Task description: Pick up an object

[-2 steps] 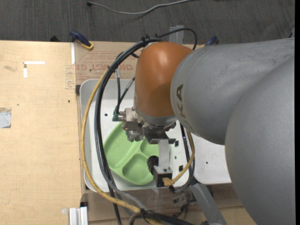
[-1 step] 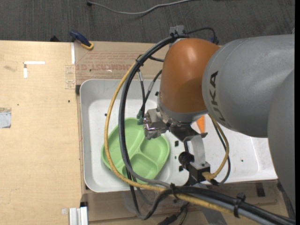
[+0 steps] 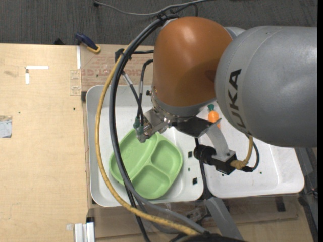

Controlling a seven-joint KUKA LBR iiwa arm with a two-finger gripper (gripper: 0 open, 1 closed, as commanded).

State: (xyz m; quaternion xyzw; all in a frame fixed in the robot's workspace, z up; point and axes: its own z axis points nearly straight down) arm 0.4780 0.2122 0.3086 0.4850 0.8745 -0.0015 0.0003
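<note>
The green plate (image 3: 149,166), a divided dish with three compartments, is lying flat in the left bin (image 3: 96,150), toward that bin's six o'clock end, with its far rim pointing to about eleven o'clock. It is taking up much of the bin floor between the bin's left wall and the divider shared with the right bin (image 3: 282,175). The gripper (image 3: 145,131) is sitting at the plate's twelve o'clock edge, right over the rim, and it appears to be touching or nearly touching the green lip there; whether its tips are spread or pressed together cannot be told, because the metal end is small and partly hidden beneath the arm. The arm (image 3: 267,84) is reaching in from three o'clock, its grey body and orange band (image 3: 189,59) covering the upper middle of both bins. Black and yellow cables (image 3: 103,150) are looping from the wrist out to nine o'clock and down past the plate's left side toward six o'clock. A small orange object (image 3: 213,116) is peeking out just beside the arm, at about two o'clock from the plate, near the divider. To the nine o'clock side of the bins a tan board (image 3: 40,135) is lying flat.
</note>
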